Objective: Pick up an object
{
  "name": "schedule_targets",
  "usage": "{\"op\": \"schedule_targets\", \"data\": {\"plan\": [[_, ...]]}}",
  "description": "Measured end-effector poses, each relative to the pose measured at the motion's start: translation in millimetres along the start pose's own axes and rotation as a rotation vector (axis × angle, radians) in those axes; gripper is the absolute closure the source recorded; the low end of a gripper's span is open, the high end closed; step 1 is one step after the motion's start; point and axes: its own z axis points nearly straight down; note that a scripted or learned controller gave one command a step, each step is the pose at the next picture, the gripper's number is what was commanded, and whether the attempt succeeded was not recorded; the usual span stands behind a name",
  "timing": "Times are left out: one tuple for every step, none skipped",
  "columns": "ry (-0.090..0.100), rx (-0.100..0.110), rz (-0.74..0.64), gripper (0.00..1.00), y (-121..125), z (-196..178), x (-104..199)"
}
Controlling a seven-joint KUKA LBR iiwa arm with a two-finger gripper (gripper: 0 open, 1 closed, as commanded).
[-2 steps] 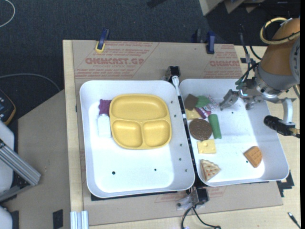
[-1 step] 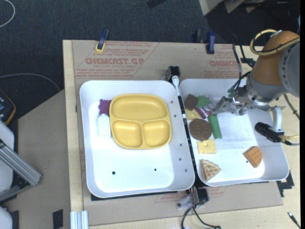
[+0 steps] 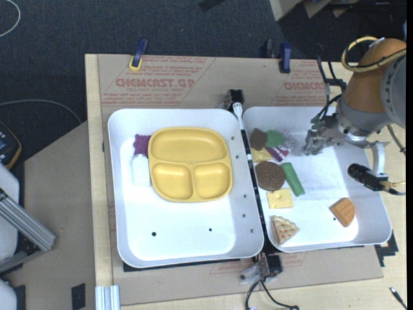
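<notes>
My gripper hangs low over the upper middle of the right bin, with nothing visibly between its fingers. Just to its left lie a green piece, a purple-and-red wrapper and a brown lump. Lower down are a round brown patty, a green stick, a yellow cheese slice, a sandwich wedge and an orange bread piece.
The left bin holds a yellow divided plate, with a purple item and a white bottle at its left side. The two bins touch along a black-edged seam. Bare white floor lies below the gripper in the right bin.
</notes>
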Motion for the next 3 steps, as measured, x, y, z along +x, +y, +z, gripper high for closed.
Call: {"op": "schedule_targets", "data": {"plan": [[-0.002,-0.005,-0.001,1.00,4,-44,-2],[-0.001,-0.004,-0.001,1.00,2,-88,1],[-0.002,-0.004,-0.002,1.00,4,-129,1]]}}
